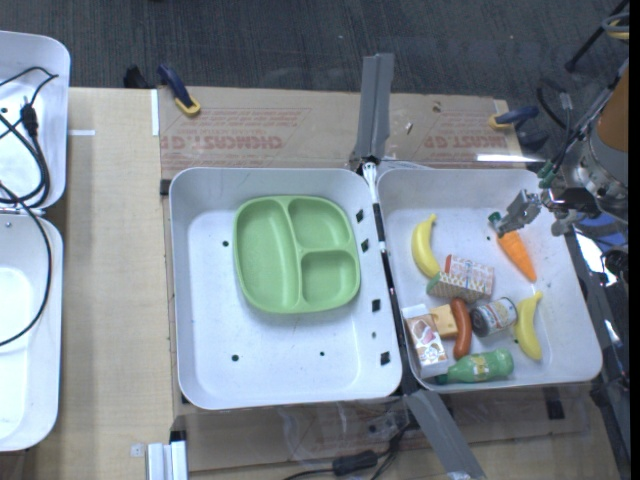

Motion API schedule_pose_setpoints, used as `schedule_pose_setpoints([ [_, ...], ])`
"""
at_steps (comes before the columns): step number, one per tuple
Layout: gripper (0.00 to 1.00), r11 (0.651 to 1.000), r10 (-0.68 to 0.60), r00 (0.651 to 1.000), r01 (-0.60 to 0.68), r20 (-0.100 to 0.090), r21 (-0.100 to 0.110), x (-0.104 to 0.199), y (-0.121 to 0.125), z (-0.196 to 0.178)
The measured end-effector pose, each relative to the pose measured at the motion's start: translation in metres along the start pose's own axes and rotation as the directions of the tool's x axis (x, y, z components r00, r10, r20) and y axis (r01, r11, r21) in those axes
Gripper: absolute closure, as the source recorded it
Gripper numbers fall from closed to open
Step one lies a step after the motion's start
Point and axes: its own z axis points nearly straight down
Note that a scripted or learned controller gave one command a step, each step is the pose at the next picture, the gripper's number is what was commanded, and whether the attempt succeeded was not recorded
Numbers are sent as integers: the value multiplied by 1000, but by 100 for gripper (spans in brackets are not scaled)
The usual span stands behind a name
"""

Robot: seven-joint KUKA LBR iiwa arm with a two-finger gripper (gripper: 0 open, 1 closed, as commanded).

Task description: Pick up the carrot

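Nearest the camera, well below the gripper (519,211), a green bottle (474,369) lies along the right bin's (590,363) front wall, with a small carton (426,339) at its left end. Behind them sit a sausage (460,328), a can (493,317) and a yellow banana (528,326), then a printed packet (466,276). The carrot (517,252) lies just under the gripper, its leafy top touching or nearly touching the tool and its tip pointing down and to the right, toward the front of the bin. A second banana (425,245) lies to the left of the gripper, near the bin's left wall. Whether the gripper stands apart or together I cannot tell; it is too small and blurred. Far to its left, the other bin (200,368) holds a green divided plate (297,253).
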Motion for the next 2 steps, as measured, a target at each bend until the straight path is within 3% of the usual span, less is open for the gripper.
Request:
schedule_pose_setpoints([
  [1,0,999,40,999,-40,2,-1,4,14,-119],
  [2,0,997,-74,997,74,0,0,4,37,50],
])
